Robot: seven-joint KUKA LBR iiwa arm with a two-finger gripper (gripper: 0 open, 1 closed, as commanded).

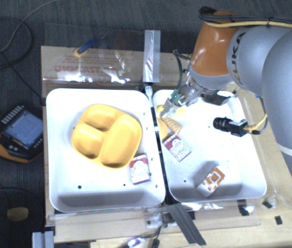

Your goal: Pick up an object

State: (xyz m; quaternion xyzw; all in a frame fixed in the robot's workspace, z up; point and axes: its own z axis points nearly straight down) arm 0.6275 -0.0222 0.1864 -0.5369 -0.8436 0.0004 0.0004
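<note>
Jaws (pixel 173 101) are hovering low at the right bin's (pixel 249 154) upper-left corner, just over a tan waffle-like piece (pixel 172 124) lying against the divider wall. Risk, as judged: the wall is crowding the piece, so one finger may be landing on the rim and knocking it aside. Cannot tell whether the jaws are apart or together; nothing is showing between them.

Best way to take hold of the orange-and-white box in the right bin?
Come straight down on the orange-and-white box, closing the tool across its narrower width. It lies flat and skewed near the right bin front wall, apart from other items, so turn the wrist to match.
</note>
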